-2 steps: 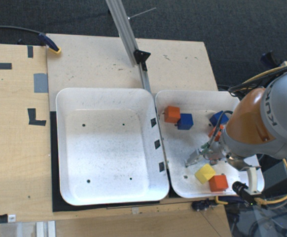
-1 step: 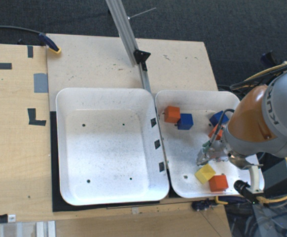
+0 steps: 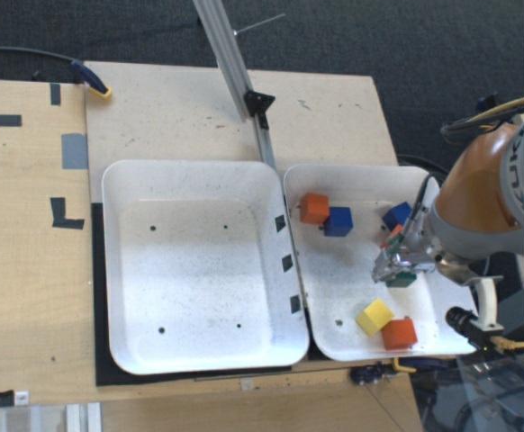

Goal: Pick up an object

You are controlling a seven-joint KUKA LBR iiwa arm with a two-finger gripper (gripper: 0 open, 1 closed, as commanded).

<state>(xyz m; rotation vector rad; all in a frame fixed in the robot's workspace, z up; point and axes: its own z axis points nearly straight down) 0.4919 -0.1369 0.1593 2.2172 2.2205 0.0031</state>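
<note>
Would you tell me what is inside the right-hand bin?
The right-hand bin holds two orange blocks, two blue blocks and a yellow block. The gripper covers something green.

In the right bin [image 3: 352,349], an orange cube [image 3: 314,209] touches a blue cube [image 3: 338,221] near the far-left corner, another blue cube [image 3: 397,215] lies rightward, and yellow [image 3: 374,317] and orange [image 3: 400,333] blocks touch near the front edge.

Gripper [image 3: 395,273] is down in the right white plastic bin [image 3: 352,345], near a yellow cube [image 3: 374,316] touching an orange-red cube [image 3: 399,333].
</note>
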